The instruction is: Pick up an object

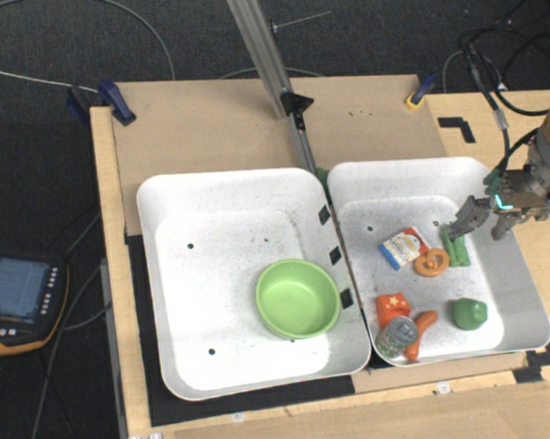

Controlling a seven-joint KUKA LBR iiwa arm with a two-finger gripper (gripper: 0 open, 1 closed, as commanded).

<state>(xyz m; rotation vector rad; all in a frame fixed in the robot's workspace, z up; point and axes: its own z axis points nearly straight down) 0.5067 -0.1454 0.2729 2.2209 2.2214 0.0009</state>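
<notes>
- Far left of the gripper, off the bench, we see a handheld pendant (pixel 17 297) lying on the dark floor.
- Left bin (pixel 166 212): well apart from the gripper, it carries one green bowl (pixel 297 299), upright, near its lower right corner.
- Right bin (pixel 385 183): the gripper (pixel 482 220) hangs over its right rim, fingers spread wide with nothing between them.
- Just left of the gripper and below its fingertips, a green stick (pixel 458 251) lies along the bin floor, with an orange ring (pixel 432 264) touching or nearly touching its left side.
- Farther left of the ring, a small white packet (pixel 403 246) lies flat.
- Below and left of the gripper, towards the near rim, we note a red block (pixel 392 306), a round can (pixel 397 335) and a carrot (pixel 420 331), crowded together; whether they touch we cannot tell.
- Directly below the gripper, a green pepper (pixel 469 314) sits alone.
- Progress, as we judge it: nothing is lifted or gripped yet. Choice of target, descent, closing and lifting all remain; the stick and ring lie nearest the open fingers.
</notes>
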